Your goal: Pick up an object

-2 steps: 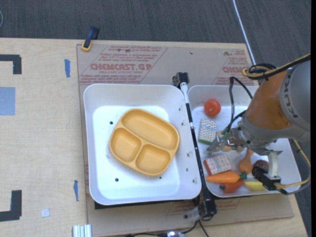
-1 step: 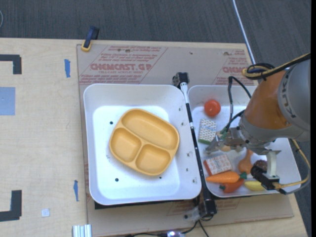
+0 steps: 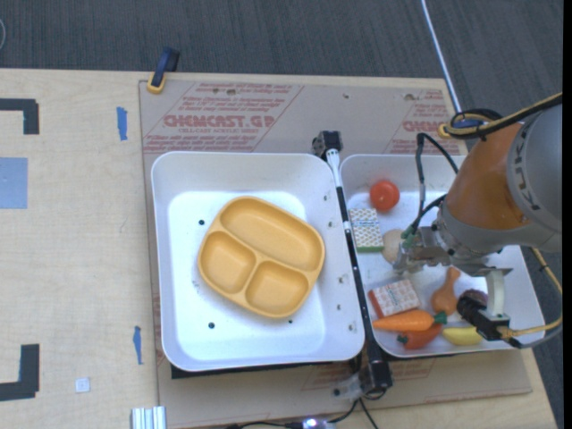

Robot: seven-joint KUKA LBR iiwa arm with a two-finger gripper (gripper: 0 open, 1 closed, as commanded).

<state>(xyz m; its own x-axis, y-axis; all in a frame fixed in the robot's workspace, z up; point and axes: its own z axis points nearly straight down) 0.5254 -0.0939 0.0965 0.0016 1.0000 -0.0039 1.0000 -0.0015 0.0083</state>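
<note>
Hovering low over right bin (image 3: 534, 304), gripper (image 3: 413, 256) sits amid clustered toy food — grasp state unclear; carrot (image 3: 407, 321) lower right, nearest.

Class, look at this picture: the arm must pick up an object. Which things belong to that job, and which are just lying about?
Job: claw; right bin with tomato, carrot, red packet, banana.
Lying about: yellow divided plate, left bin, blue clamp.
</note>
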